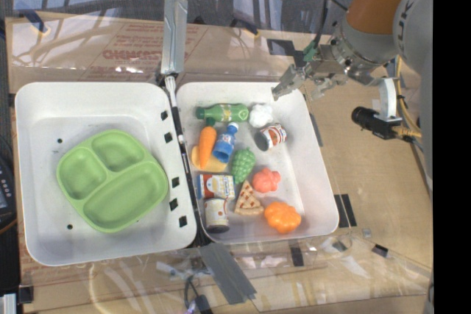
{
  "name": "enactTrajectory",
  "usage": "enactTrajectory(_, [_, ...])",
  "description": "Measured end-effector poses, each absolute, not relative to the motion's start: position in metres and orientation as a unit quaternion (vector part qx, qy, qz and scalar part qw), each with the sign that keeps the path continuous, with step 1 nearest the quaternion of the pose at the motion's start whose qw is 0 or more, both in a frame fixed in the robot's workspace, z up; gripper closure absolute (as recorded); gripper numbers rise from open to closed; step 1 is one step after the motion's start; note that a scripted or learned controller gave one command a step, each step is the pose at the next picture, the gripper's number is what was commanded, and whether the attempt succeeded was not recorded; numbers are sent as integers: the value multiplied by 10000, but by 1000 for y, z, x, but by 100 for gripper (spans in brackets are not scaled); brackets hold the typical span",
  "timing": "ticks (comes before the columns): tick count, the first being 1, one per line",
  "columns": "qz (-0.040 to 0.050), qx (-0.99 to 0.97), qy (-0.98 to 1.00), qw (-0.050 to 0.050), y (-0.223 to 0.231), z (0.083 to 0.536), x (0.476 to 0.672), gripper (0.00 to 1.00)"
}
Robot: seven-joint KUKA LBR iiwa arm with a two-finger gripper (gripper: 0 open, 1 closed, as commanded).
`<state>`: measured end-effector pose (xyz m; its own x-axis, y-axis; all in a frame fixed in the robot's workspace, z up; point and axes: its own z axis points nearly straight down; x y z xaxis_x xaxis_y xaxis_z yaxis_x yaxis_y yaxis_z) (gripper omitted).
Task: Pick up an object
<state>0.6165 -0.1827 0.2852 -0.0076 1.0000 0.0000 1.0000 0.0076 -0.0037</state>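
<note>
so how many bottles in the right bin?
2. Green bottle lies along the far side of the right bin; blue bottle lies just nearer, beside the carrot. Others might be hidden in the clutter.

The right bin [313, 158] is crowded: green bottle [223, 113], carrot [207, 140], pizza slice [248, 200], orange pepper [282, 217] and tin [215, 215] lie close together, leaving narrow gaps. In the left bin [37, 121], open floor surrounds the green divided plate [112, 179].
</note>
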Motion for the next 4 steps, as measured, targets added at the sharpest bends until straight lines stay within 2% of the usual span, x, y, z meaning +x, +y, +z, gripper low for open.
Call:
enactTrajectory(1, [9, -6806, -7326, 4, -136, 92, 621, 0])
enactTrajectory(2, [19, -6212, -7836, -13, -107, 94, 621, 0])
enactTrajectory(3, [67, -5983, -8012, 47, -104, 92, 653, 0])
enactTrajectory(4, [54, -5971, -8022, 31, -104, 102, 654, 100])
